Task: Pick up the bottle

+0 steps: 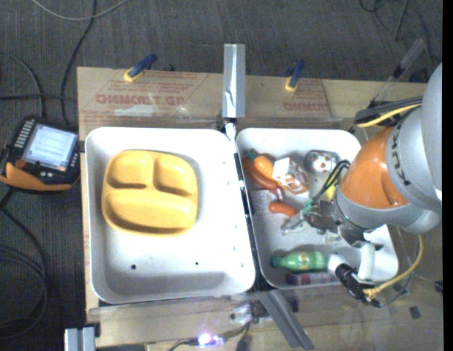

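The green bottle (302, 260) with a yellow label lies on its side near the front of the right bin (264, 265), its cap pointing left. My gripper (305, 220) hangs over the middle of that bin, a little behind the bottle and apart from it. The arm's orange band and grey wrist cover the bin's right part.
In the right bin, a dark pen-like object (311, 277) lies just in front of the bottle. Orange carrot-shaped pieces (260, 170), a white packet (288, 174) and a silver can (321, 162) crowd the back. A yellow divided tray (149, 191) sits in the left bin (167, 273).
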Motion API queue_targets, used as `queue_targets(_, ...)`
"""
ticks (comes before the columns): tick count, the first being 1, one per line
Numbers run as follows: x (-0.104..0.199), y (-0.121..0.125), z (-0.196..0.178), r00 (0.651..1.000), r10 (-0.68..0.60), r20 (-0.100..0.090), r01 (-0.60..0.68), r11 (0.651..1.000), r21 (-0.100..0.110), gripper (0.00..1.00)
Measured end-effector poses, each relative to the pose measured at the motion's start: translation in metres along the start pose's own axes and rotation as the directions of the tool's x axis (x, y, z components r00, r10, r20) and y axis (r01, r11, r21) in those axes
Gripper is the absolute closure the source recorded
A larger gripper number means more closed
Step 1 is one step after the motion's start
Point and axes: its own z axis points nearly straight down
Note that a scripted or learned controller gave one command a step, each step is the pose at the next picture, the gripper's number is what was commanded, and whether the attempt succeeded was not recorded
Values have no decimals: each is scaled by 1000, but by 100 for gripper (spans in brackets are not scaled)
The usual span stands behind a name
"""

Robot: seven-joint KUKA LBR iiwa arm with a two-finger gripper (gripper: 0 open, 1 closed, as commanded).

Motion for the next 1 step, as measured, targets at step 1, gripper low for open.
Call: queue_targets(1, 0, 0, 0, 1000, 0, -1, 0, 1000, 0, 0)
